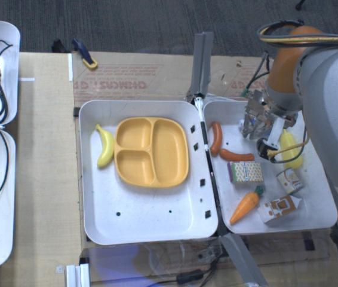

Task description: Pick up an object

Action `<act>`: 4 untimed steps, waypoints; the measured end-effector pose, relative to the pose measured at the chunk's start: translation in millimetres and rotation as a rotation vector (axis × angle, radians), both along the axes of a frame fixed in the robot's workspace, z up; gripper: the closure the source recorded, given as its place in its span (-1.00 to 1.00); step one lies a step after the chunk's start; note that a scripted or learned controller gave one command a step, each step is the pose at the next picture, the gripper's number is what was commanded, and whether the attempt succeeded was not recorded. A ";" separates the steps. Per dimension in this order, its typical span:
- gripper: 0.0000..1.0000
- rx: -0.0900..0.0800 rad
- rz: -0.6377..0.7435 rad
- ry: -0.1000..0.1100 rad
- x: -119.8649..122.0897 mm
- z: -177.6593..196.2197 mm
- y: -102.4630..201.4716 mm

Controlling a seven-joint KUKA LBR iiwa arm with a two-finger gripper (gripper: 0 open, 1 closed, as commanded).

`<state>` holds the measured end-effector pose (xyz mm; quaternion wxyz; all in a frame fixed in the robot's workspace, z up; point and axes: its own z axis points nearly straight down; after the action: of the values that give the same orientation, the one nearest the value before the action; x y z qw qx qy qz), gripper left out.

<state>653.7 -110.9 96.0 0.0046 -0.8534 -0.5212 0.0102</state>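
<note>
Objects for picking lie in the right bin (318, 217) around the gripper (257, 128): two sausages (217, 137) just to its left and below it, a yellow fruit (289, 148) just to its right, a small box (246, 172), a carrot (244, 205) and two cartons (280, 208) nearer the camera. Whether the gripper stands wide or narrow cannot be told from above. Far to its left, the left bin (145, 220) holds a yellow divided plate (151, 151) with a banana (104, 147) beside it.
</note>
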 end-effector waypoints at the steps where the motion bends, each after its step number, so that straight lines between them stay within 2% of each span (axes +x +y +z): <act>1: -1.00 0.000 0.000 0.000 0.0 -0.1 0.3; 2: 1.00 -0.002 0.003 0.002 0.0 9.1 0.1; 3: 1.00 0.003 0.153 -0.020 -11.8 95.5 49.9; 4: -1.00 0.003 0.153 -0.020 -11.9 95.2 49.8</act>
<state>641.7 -61.1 191.2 -0.0001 -0.8110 -0.5850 0.0014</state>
